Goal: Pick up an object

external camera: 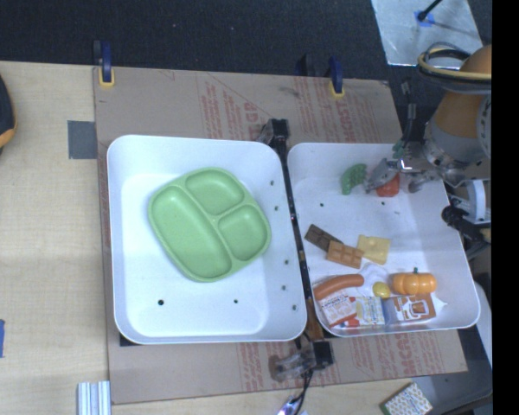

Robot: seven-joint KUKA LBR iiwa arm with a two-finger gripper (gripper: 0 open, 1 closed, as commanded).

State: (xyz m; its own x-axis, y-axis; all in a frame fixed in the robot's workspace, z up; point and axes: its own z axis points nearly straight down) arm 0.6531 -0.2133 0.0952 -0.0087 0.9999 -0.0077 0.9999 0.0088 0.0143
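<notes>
You've got the gripper [387,180] low in the right bin [432,232], up at the bin's 12 o'clock end, with the arm [454,115] cut off by the frame edge at 3 o'clock. Fingertips are blurred against a small red item [387,188] right under them; can't tell if they're spread, pinched, or gripping it. A green pepper-like piece [353,178] sits just at 9 o'clock of the gripper. Mid-bin: chocolate bar [317,236], waffle [344,253], cheese wedge [374,248]. At the bin's 6 o'clock end: hot dog [338,285], a small pumpkin [413,283], and a flat carton [381,311] whose print is too small to read. The left bin [156,318] holds a green divided plate [209,223].
</notes>
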